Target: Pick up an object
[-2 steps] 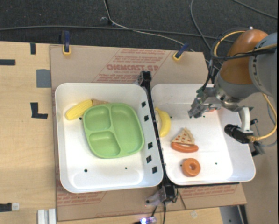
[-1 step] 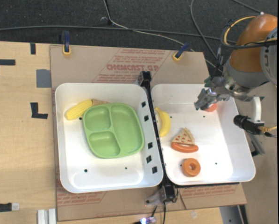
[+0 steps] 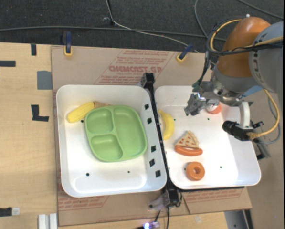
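1. Worktop (image 3: 18, 142): carrying two shallow white bins side by side on a cardboard sheet (image 3: 132, 68); a black divider strip (image 3: 154, 128) is running btwn them.
2. Left bin (image 3: 70, 175): holding a green three-compartment plate (image 3: 116, 132) w/ a yellow banana (image 3: 80, 112) lying at its upper-left edge, touching the plate.
3. Right bin (image 3: 237, 168): holding a second banana (image 3: 167, 124) lying against the divider; a pizza slice (image 3: 187, 139) sitting just above a hot dog (image 3: 188, 150), the two touching; an orange donut (image 3: 195, 171) lying below them, nr the front wall.
4. Arm (image 3: 242, 42): reaching in from the right, orange band showing above the wrist, cables (image 3: 271, 123) looping beside it.
5. Gripper (image 3: 195, 105): hanging over the upper part of the right bin, pointing down-left; cannot tell whether the fingers are wide or narrow, and nothing is showing btwn them.
6. Small orange-and-white thing (image 3: 213, 109): lying just right of the gripper, partly hidden by the wrist; kind unclear.
7. Yellow clamps (image 3: 67, 49) & (image 3: 183, 56): pinning the cardboard at its back edge.
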`<state>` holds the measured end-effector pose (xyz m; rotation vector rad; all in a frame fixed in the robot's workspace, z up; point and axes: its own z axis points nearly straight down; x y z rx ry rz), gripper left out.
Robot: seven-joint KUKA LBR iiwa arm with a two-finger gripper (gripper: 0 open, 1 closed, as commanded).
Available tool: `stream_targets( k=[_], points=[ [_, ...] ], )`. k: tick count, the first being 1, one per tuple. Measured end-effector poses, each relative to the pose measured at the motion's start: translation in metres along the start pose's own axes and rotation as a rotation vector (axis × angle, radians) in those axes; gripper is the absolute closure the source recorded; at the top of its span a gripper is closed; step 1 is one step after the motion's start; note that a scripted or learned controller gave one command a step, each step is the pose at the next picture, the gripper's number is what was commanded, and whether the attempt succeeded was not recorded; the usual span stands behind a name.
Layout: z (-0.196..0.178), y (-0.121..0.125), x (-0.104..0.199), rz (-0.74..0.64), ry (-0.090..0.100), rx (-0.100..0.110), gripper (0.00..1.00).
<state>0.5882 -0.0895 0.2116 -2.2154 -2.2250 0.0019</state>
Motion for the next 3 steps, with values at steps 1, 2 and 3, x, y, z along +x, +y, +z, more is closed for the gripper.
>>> stream_targets(
  k=[1,2,3],
  points=[
    [-0.011,-0.010,0.047,-0.002,0.001,-0.001,1.00],
    [-0.021,-0.022,0.097,-0.001,0.001,0.000,1.00],
    [-0.010,-0.030,0.157,-0.001,0.000,0.000,1.00]
  ],
)
